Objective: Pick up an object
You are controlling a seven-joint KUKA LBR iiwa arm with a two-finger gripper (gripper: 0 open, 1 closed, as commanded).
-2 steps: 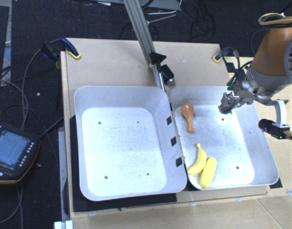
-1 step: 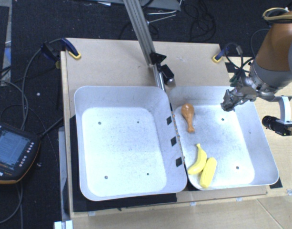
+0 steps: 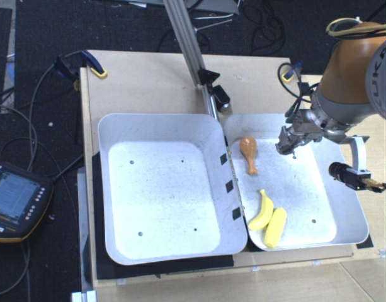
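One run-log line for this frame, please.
gripper: above right bin, upper part, holding nothing | drumstick toy: left of gripper, untouched | banana, yellow piece: lower left | stage: pre-grasp

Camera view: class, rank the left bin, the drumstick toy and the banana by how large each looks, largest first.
1. left bin
2. and 3. banana and drumstick toy: they look too similar in size to rank.

My arm (image 3: 359, 65) is a rounded shell, orange where it widens and grey nearer the wrist, with part of a dark letter marking. Black cables run along it. My gripper (image 3: 287, 145) is dark metal.
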